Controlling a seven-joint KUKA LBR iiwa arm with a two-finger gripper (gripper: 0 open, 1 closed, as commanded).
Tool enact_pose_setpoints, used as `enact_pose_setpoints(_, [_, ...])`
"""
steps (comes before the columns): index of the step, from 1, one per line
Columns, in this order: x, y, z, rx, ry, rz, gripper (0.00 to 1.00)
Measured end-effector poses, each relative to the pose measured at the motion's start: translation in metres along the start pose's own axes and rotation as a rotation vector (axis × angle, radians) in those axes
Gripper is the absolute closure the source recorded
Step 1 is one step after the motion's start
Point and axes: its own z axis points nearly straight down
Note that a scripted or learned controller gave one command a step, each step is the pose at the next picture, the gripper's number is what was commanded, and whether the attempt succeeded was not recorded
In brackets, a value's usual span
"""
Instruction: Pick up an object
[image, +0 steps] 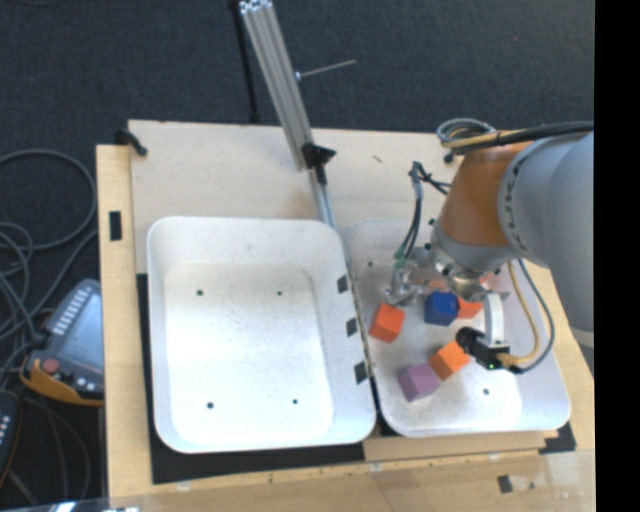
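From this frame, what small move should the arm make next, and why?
Probably a short straight descent onto the blue block. The gripper sits right over it in the right bin, and no block is seen held. The orange block and the purple block lie apart from it, so a vertical drop looks unobstructed.

- Two bins sit side by side on the tabletop (220, 170): the left bin (250, 240) and the right bin (540, 405), their inner walls touching.
- The arm (530, 200) reaches in from the right, over the right bin's rear part.
- The pincer (440, 290) hangs over the right bin's middle.
- One cube (441, 307) lies right under the pincer.
- A second cube (387, 322) lies just left of it, near the dividing walls.
- A third cube (450, 360) lies nearer the front, with a fourth block (418, 381) touching its front-left side.
- A slanted rail (285, 85) rises behind the bins.
- A handheld pendant (70, 335) lies left of the tabletop.
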Motion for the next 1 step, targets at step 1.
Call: enact_pose_setpoints(1, [0.0014,-0.0021,0.0004,0.008,0.003,0.001,0.00])
